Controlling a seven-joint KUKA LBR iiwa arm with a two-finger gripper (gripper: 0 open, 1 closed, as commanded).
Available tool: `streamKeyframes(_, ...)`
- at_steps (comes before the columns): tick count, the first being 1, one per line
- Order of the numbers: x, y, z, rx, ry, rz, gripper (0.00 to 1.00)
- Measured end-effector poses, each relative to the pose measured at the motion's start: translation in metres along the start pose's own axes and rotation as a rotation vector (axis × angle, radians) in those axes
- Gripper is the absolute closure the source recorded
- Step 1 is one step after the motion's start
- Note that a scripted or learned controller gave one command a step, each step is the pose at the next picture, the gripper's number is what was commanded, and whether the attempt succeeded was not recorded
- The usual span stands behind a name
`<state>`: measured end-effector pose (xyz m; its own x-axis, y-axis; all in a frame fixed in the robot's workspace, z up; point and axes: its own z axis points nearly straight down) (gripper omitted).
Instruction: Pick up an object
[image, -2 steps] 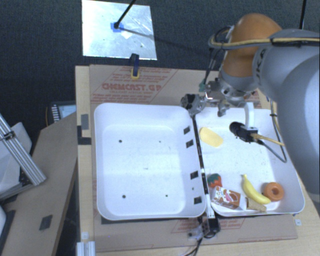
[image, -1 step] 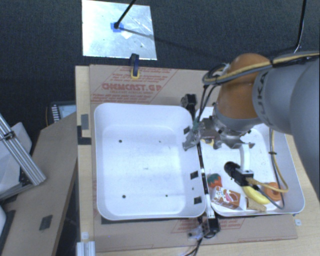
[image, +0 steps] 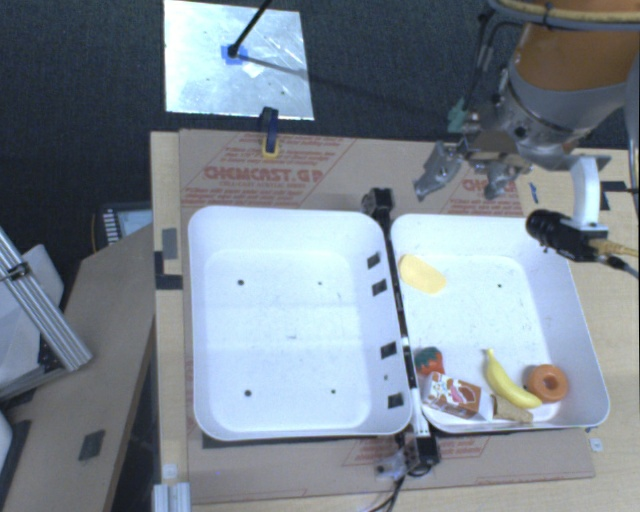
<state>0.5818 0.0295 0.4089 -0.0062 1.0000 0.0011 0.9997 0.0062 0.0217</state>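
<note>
My main worry from here is the crowding in the right bin (image: 575, 300). The banana (image: 507, 380), the orange ring (image: 546, 382), the snack packet (image: 455, 396) and a small red-and-green piece (image: 429, 359) are all jammed into the near corner, some touching each other and sitting tight to the wall. If I go in there, a finger could easily land on a neighbour or on the rim and just shove stuff around. The yellow blob (image: 423, 274) looks like the safer pick to me, since it lies alone near the divider, but it looks low and flat, so the fingers might skate over it.

The hand (image: 464, 181) hangs above the tabletop, just past the bin's far edge. Its fingers are spread apart with nothing between them, touching nothing.
</note>
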Motion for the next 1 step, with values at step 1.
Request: streamKeyframes(1, 0.0448, -0.0773, -0.0384, 0.016, 0.003, -0.004, 0.0)
